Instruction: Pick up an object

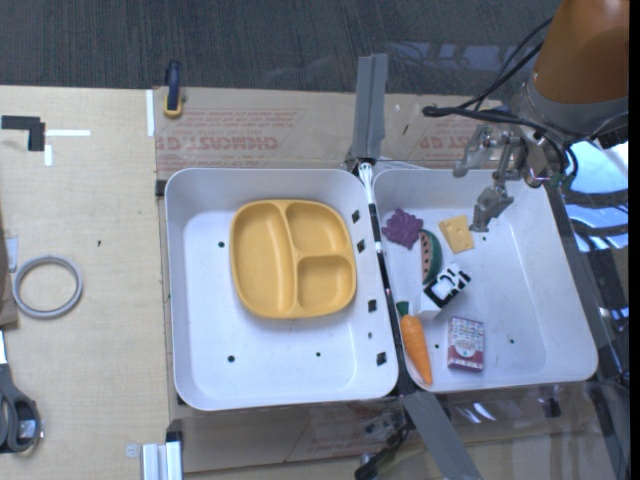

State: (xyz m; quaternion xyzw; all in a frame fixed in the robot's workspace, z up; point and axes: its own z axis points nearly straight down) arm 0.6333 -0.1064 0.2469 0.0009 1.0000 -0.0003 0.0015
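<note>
My gripper point(487, 206) hangs near the right white bin's point(560, 298) far edge, can't tell its state; long orange plastic carrot point(416, 347) points toward me.

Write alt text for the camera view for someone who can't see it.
A gripper hangs over the right bin, above a cheese slice, purple grapes, a watermelon slice, a carrot and a small box. The left bin holds a yellow divided plate.
</note>
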